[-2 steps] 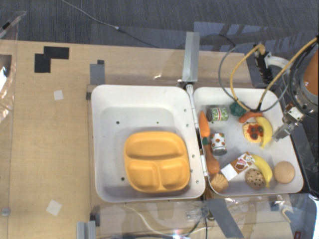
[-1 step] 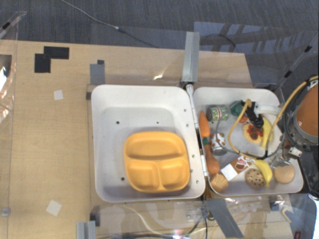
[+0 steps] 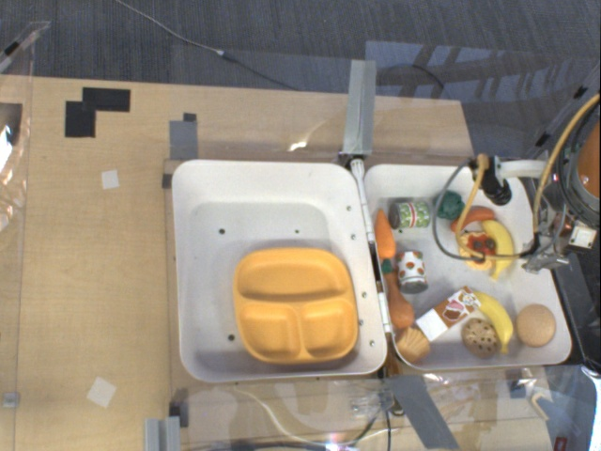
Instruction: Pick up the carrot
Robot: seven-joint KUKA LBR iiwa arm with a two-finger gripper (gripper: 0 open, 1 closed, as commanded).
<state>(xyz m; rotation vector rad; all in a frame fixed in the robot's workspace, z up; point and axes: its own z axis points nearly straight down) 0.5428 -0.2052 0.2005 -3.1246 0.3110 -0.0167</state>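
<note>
Clearly the task is barely begun: nothing is lifted, and the whole grasp is still to do. Nearest the front edge of the surface, in the right bin (image 3: 563, 346), lie a cookie (image 3: 481, 337), a banana (image 3: 498, 318), a round bun (image 3: 536, 325) and a small muffin-like item (image 3: 413, 345). The left bin (image 3: 188, 252) holds a yellow divided tray (image 3: 296, 303) toward its front.

The carrot (image 3: 385, 237) lies lengthwise along the right bin's left wall, just beside the divider between the bins, with a small patterned can (image 3: 412, 271) next to it and a green-labelled can (image 3: 410, 214) further back. Toward the bin's back right corner sit a second banana (image 3: 500, 242) and a tangle of red and orange pieces I cannot name.

The arm (image 3: 575, 205) enters at the surface's right edge, well apart from the carrot; whether its gripper is wide or narrow I cannot tell. In my judgement it must cross the whole bin and descend close to the wall, where a finger has little room.

Beyond, the wooden surface (image 3: 94, 252) carries black marks near its far left corner, a metal post (image 3: 360, 111) stands at the back between the bins, and dark grey carpet (image 3: 282, 7) lies behind.
</note>
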